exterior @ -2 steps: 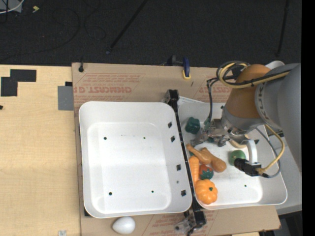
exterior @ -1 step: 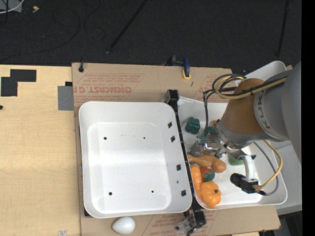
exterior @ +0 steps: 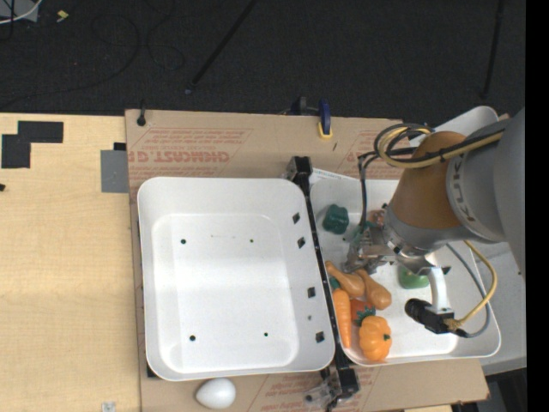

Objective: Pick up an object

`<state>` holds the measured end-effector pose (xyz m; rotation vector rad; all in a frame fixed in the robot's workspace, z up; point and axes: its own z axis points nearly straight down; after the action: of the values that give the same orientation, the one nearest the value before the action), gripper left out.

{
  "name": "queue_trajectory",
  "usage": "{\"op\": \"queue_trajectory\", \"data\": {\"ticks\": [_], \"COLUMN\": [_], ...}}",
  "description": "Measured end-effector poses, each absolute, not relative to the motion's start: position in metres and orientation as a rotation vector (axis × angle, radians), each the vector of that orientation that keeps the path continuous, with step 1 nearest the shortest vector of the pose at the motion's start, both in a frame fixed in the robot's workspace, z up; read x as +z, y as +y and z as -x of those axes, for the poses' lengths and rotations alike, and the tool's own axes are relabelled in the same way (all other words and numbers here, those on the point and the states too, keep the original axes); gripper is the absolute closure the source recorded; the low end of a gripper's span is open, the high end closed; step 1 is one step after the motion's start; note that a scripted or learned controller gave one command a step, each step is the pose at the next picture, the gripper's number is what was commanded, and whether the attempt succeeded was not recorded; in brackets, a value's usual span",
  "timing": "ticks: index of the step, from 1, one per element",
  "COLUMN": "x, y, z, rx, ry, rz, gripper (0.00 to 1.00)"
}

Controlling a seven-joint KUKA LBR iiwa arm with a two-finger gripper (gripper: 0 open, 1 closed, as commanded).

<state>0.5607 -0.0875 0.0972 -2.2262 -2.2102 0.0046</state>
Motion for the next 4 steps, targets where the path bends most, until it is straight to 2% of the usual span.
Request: {"op": "queue_trajectory", "data": {"ticks": [1,2,3,4], "x": [0.194,0.232,0.23,0.201], "y": [-0.016,0.004,-0.01,0.013], "z": [-0.634,-0.608,-0.605,-0.568], "rx": [-0.012,-0.002,0.005,0.009], "ry": [-2.235,-2.224,-2.218,-2.218], "rz": [2.217,2.218,2.221,2.215], "gripper": [1.0,1.0,1.0,1.0]}}
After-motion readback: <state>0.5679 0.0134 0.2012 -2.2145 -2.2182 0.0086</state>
